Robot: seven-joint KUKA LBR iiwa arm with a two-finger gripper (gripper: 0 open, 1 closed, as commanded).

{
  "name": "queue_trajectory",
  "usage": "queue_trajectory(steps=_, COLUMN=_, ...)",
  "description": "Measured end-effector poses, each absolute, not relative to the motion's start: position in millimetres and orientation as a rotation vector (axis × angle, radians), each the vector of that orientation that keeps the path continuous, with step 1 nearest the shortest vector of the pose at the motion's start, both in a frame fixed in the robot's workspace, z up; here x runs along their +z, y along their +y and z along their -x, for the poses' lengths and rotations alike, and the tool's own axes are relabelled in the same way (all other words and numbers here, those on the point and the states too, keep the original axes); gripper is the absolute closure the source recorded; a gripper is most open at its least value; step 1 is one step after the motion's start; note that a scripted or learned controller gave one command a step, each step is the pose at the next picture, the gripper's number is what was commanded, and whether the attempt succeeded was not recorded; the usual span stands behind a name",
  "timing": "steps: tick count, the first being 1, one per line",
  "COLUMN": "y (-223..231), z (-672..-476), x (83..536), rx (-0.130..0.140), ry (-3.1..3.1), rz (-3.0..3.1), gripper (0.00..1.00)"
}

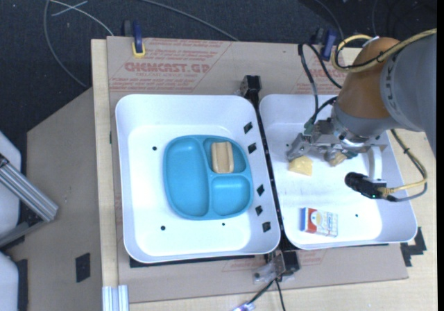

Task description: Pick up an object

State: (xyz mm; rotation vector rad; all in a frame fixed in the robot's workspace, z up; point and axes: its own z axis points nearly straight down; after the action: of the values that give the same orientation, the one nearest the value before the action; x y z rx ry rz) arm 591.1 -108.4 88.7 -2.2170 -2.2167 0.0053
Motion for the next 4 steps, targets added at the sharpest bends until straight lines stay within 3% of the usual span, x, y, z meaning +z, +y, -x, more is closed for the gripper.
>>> queue_trajectory(steps=1, y=-108.6, z=-593.2, x=103.6, rx=-0.002, ry=-2.220, rz=2.221, gripper=1.00)
queue_trajectory(steps=4, y=-106.9, z=-605.1, x=287.7, rx=-0.006, ry=-2.226, rz=2.225, gripper=1.00)
